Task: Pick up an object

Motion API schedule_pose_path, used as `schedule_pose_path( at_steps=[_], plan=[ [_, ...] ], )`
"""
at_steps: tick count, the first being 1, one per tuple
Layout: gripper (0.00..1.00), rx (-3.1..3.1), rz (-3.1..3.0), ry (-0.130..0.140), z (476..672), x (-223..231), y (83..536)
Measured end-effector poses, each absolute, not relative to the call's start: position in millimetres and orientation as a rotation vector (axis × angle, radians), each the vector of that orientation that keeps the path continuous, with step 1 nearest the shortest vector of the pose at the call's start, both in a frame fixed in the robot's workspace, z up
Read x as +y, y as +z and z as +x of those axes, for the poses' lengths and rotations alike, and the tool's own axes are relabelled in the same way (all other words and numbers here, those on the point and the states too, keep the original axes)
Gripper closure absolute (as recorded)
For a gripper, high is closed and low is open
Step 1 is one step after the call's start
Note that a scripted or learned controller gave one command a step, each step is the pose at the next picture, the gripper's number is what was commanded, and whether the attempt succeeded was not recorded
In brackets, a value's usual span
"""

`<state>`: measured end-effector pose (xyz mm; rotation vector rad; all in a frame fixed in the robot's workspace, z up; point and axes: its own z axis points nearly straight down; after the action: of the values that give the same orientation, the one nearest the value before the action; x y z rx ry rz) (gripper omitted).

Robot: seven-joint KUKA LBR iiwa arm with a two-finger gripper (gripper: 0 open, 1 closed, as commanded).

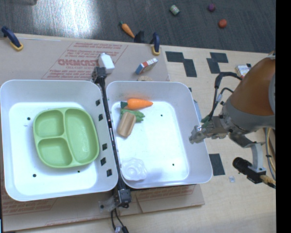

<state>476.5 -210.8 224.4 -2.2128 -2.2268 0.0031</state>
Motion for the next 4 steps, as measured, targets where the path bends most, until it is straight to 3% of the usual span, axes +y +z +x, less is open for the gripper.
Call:
schedule_pose_path(
  at_steps=[4],
  plan=[
    [1.00,-2.226,-2.213,0.003,476.3,-210.9,220.7]
  ],
)
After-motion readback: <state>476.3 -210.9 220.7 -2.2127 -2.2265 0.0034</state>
